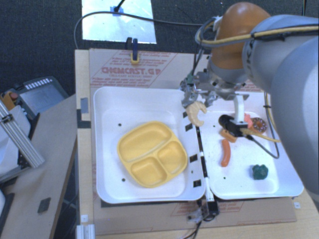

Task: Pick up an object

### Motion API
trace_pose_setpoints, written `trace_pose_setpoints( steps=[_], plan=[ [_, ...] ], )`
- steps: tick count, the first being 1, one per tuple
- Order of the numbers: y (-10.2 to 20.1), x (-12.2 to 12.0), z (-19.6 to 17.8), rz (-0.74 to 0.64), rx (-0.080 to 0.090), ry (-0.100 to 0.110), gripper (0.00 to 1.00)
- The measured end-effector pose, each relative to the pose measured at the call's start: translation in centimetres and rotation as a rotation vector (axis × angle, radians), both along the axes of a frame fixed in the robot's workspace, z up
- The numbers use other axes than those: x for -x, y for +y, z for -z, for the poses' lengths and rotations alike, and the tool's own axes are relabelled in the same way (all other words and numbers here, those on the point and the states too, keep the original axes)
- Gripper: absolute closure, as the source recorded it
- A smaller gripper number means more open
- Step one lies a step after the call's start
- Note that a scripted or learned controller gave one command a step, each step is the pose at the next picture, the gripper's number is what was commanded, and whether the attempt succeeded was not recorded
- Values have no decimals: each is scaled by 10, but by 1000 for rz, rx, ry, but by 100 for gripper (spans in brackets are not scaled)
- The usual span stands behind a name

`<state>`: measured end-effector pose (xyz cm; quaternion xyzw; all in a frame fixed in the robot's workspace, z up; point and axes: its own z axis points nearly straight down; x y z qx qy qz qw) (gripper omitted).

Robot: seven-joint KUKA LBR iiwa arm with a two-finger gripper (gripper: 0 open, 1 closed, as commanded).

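Over white bins [109, 183], gripper [195, 102] pinches curved pale-yellow banana [196, 113].

Grey arm [284, 59], orange band [239, 26] — yellow cable [259, 34]

Even overhead light, fairly bright — white bins [149, 96] near blown out, soft short shadows under objects. Strong glare on foil sheet [118, 14] far left. Arm [279, 59] close to lens, soft focus — overall low-res, slightly grainy.
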<state>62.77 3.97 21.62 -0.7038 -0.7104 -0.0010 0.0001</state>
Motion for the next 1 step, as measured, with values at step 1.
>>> trace_pose_setpoints(
  steps=[1],
  plan=[
    [49, -18, 4, 0, 0, -1, 100]
  ],
)
